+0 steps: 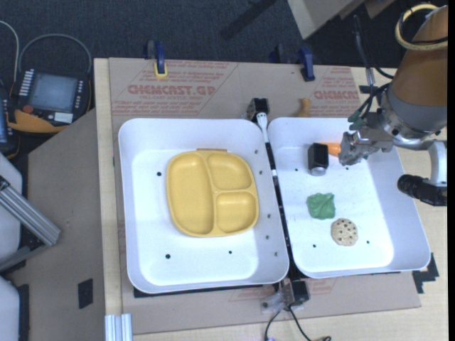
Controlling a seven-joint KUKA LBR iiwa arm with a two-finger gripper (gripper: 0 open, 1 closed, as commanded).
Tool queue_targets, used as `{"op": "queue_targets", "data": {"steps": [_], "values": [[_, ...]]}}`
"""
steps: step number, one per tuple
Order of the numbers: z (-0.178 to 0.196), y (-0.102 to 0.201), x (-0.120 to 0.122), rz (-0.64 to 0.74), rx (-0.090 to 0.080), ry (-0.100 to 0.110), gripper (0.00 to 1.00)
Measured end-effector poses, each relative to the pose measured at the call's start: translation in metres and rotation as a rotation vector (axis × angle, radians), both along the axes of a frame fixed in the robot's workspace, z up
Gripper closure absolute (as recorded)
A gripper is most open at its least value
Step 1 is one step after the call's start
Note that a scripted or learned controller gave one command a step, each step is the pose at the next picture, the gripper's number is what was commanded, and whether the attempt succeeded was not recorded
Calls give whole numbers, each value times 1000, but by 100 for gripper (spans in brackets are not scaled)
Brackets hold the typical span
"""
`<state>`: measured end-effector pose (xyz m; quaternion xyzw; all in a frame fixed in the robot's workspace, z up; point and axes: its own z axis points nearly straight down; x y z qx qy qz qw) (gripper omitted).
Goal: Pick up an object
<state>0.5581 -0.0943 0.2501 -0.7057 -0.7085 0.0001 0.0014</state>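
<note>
Three loose things sit in the right bin: a dark can with an orange bit at its side, a green leaf, and a cookie. Left bin has a yellow tray, three compartments, lying flat near its middle.

Jaws hang over the far end of the right bin, arm coming in from the right. Can't tell how far apart they stand, the tip is a dark cluster from this angle. Nothing is visibly held between them.

Key relation: can lies just to the image-left of the jaws, with the orange bit in the gap between the two, almost touching the tip. Can looks short and upright or slightly tilted, hard to say; its longer side runs roughly toward the camera. Leaf and cookie are farther off, toward the near edge of the bin, leaf nearer than cookie.

Judgement: can or orange bit is the likely target, a short sideways shift left plus a descent. Risk: tip knocks the orange piece or tips the can before closing. Grasp not yet made.
</note>
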Motion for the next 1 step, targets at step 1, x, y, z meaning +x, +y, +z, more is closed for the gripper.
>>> {"op": "queue_targets", "data": {"steps": [1], "values": [[-13, 59, 5, 2, 1, 1, 100]]}}
